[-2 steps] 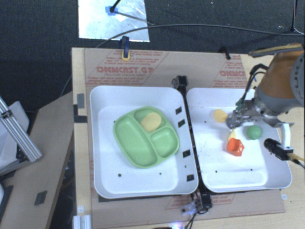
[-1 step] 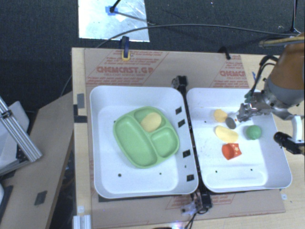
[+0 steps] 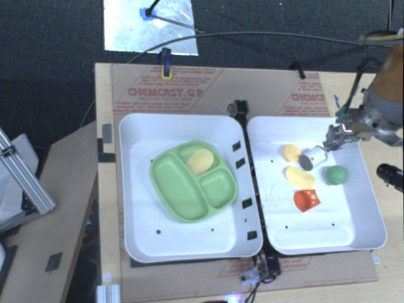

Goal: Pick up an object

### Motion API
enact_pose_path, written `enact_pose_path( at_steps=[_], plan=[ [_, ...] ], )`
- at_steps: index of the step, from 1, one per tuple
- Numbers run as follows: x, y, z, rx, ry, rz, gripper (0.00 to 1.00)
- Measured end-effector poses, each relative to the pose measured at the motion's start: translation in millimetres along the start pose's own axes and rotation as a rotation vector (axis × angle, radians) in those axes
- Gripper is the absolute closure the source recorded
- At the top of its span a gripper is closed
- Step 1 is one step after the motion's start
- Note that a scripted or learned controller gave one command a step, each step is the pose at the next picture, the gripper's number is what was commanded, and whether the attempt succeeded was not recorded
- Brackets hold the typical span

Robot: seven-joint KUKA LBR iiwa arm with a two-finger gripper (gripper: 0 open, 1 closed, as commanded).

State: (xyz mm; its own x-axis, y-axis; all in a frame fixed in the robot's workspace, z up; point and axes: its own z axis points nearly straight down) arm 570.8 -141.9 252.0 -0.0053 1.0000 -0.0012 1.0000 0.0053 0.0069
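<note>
A: My tool (image 3: 334, 135) sits over the upper right of the right bin (image 3: 363, 232), low near its floor. Can't tell from this angle how it's set. Nothing visibly in it.

B: What's it going for?

A: My guess is the small white-and-grey piece (image 3: 310, 158), just beside the tip, down and left. Not touching as far as I can see.

B: Why that one?

A: It's the cluster's top edge, closest to my reach from the right. The rest is packed: small yellow piece (image 3: 291, 152) to its left, larger yellow piece (image 3: 300, 177) below, red piece (image 3: 307, 199) under that, green ball (image 3: 336, 175) to the right.

B: Risk?

A: Tight neighbours. Coming down there could nudge the yellow ones or roll the ball.

B: Left bin?

A: The left bin (image 3: 142, 232) holds a green divided tray (image 3: 180, 197) with a yellow item (image 3: 201, 161) in its upper compartment. Well apart, out of my way.

B: Progress?

A: Nothing lifted yet. Everything lies flat on the bin floors.
</note>
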Motion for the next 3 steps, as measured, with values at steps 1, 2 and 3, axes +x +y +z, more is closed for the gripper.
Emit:
enact_pose_path(
  at_steps=[1, 2, 3],
  plan=[
    [50.6, -6.4, 13.9, 0.006, 0.002, -0.002, 1.00],
    [104.7, -15.9, 10.1, 0.006, 0.003, -0.004, 1.00],
    [151.2, -22.3, 18.9, 0.006, 0.002, -0.003, 1.00]
  ],
)
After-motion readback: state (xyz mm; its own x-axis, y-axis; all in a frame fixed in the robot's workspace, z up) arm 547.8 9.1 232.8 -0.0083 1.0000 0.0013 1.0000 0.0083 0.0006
